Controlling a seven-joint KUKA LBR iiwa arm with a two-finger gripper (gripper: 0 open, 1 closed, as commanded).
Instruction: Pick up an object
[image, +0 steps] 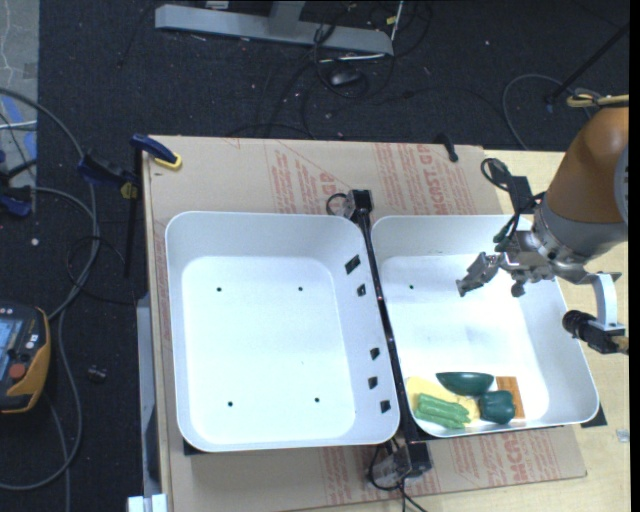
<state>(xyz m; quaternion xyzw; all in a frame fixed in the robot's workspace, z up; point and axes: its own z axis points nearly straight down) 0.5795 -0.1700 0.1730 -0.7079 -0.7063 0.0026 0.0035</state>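
Observation:
Several small objects lie bunched in the near corner of the right bin (560, 340): a dark green bowl-shaped piece (466, 381), a light green ridged piece (441, 410), a teal block (497, 406), a yellow piece (424, 387) and an orange-brown piece (510, 385). My gripper (497, 279) hangs over the far half of the same bin, well behind the pile. It is open, with nothing between its fingers.
The left bin (190, 300) sits beside the right one, with a black divider rail (378, 310) between them. The grey and orange arm (590, 190) reaches in from the right. Cables and a yellow-handled clamp (158, 152) lie beyond the bench.

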